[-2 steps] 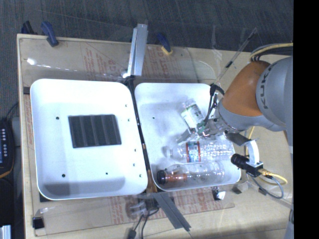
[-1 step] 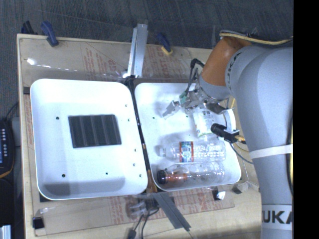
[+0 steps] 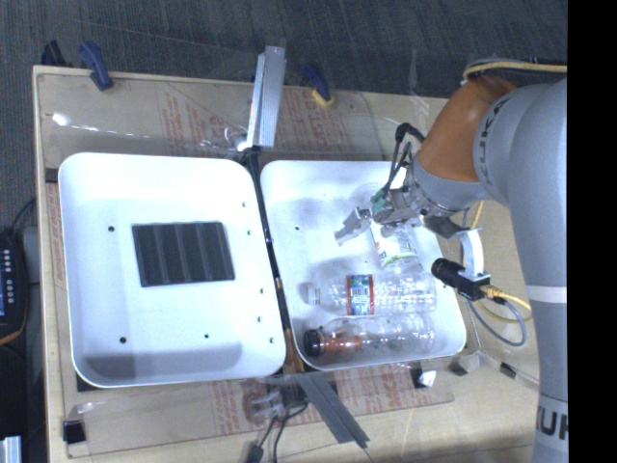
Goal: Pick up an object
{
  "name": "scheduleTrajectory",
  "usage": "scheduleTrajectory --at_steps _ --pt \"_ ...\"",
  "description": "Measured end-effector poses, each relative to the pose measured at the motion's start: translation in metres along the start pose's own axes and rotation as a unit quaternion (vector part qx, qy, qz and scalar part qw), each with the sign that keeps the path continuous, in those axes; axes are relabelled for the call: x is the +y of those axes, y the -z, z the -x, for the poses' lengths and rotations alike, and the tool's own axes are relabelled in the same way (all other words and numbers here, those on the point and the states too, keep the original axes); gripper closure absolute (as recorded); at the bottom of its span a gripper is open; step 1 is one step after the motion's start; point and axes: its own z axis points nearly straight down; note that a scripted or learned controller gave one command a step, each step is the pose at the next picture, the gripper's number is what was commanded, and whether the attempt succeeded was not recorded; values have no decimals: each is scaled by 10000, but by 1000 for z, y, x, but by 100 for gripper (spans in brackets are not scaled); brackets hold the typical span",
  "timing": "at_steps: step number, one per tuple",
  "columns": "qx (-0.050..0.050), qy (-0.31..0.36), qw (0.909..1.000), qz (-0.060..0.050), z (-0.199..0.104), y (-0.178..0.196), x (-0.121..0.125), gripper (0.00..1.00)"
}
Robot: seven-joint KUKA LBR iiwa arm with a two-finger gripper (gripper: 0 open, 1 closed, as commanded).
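Lying in right bin [image 3: 289,201]: two clear bottles [image 3: 371,295] (side by side).

White letters "KU" stand on the grey arm [image 3: 551,421], cut off by the frame.

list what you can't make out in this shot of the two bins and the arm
- Hand, camera view: too small and tangled with cables to tell whether its fingers are open or shut, or holding anything.
- Clear bottles in the right bin: transparent and overlapping; count and label text unreadable.
- Arm: cut off by the bottom edge.
- Dark ribbed rectangle in the left bin: too blurred to tell what it is.
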Motion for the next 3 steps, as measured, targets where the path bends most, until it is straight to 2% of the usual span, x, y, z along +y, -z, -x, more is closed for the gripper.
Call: scheduleTrajectory --at_steps 1,2,3 --pt "-6 595 9982 16 -18 -50 -45 0" --pt "-4 1189 9929 5 -52 13 -59 0" --pt "-17 1185 9929 42 -89 -49 -77 0"
